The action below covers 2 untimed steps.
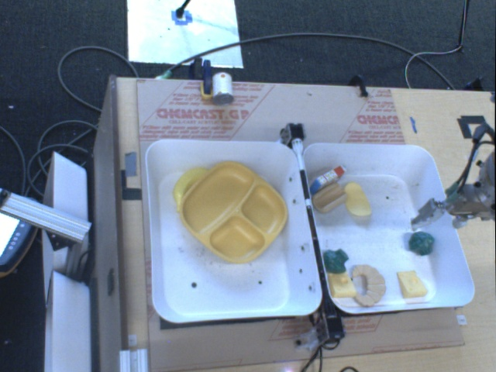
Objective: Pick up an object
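1. Brown bench (256, 107) boards carry two shallow white bins side by side, the left bin (167, 285) and the right bin (446, 184), with dark floor beyond.
2. Nearest in the right bin lie a yellow block (412, 284), a tan ring (369, 284), a second yellow piece (342, 286) and a green lump (335, 260).
3. Further in, a dark green ball (421, 243) sits near the right wall, just beside the hand (431, 210); whether its grip is wide or narrow I cannot tell.
4. Beyond are a yellow oval (357, 199), a tan block (328, 200) and a small tube (326, 180).
5. A yellow divided plate (232, 209) lies in the left bin.
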Each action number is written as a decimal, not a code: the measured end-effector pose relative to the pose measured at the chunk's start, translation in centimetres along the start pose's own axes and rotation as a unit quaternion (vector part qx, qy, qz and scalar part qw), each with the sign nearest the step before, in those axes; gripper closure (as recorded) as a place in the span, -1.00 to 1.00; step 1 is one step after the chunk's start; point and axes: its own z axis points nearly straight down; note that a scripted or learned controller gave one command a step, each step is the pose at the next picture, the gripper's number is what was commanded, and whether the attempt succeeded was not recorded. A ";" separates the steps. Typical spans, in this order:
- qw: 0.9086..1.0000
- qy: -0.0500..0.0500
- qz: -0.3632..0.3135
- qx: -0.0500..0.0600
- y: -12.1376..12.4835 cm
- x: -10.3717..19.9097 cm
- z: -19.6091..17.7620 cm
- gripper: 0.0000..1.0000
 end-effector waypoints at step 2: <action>1.000 0.001 -0.001 0.000 6.3 5.3 12.9 -1.00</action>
